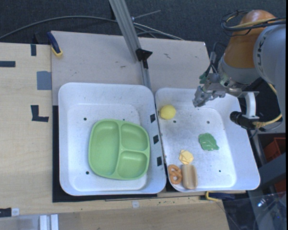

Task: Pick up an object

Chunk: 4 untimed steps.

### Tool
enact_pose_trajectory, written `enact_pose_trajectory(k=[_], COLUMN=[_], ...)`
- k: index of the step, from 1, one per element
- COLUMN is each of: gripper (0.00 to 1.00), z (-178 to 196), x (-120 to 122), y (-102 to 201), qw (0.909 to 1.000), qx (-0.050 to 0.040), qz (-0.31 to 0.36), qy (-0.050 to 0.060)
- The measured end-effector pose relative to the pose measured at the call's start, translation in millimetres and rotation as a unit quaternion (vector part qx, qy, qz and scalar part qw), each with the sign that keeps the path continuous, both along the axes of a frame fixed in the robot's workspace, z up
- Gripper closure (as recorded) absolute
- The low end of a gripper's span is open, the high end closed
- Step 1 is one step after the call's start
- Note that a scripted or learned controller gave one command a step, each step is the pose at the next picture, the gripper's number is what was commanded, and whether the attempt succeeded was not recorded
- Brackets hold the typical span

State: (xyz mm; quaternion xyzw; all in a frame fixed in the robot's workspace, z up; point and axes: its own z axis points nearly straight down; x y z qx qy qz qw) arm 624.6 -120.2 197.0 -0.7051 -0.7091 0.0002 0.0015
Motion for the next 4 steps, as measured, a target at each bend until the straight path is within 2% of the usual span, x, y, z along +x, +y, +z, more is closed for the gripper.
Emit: enact_pose_trajectory(k=[1,3,4], gripper=[1.0,1.0,1.0], z=[14.7,5.9,26.1], x=[-11.5,-53.0,-69.2], y=[48.9,146.1,195.6], qw=[1.0,1.0,1.0], qx=[0.0002,-0.0004,0.0001], qz=[0.001,0.0,0.001], qy=[0.0,0.001,-0.001])
